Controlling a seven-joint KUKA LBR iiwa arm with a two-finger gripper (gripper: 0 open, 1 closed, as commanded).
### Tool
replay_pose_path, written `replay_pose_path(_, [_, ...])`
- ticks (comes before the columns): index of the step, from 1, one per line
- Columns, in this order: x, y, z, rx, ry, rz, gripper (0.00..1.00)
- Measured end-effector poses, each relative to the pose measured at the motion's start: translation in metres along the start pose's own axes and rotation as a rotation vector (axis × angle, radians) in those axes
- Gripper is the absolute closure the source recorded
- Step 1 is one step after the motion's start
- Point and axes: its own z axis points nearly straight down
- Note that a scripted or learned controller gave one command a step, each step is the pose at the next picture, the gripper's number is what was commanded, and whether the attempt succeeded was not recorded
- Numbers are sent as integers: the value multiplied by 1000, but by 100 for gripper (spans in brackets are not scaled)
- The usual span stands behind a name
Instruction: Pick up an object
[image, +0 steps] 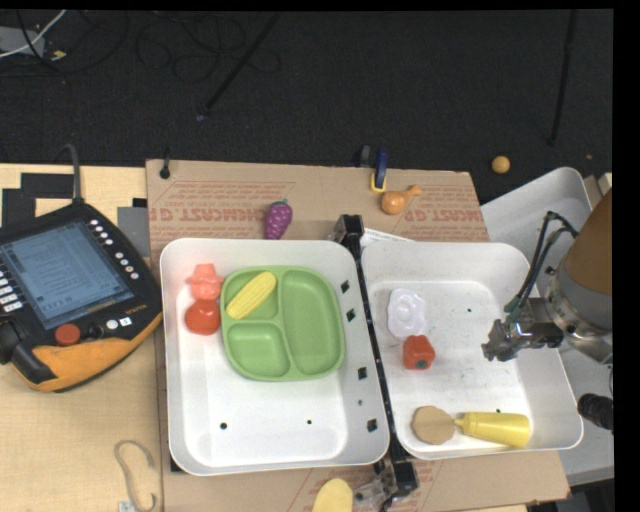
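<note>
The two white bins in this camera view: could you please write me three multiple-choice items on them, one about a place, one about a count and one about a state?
1. Where does the corn cob lie?
A. In the green tray's upper-left compartment
B. In the right bin beside the mustard bottle
C. On the cardboard behind the bins

2. How many compartments has the green tray?
A. Two
B. Three
C. Five

3. How does the yellow mustard bottle rest?
A. Standing upright
B. Lying on its side
C. Hanging between the gripper's fingers

Answers: 1 A, the cob lies aslant in that compartment, in the left bin. 2 B, two small ones on the left, one long one on the right. 3 B, it lies flat along the right bin's front wall, below the gripper.
</note>
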Motion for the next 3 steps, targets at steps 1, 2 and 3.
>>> replay_pose_path(1, [40,28,-5,0,0,1,100])
replay_pose_path(2, [89,65,5,1,-1,2,100])
replay_pose_path(3, [111,80,22,3,-2,5,100])
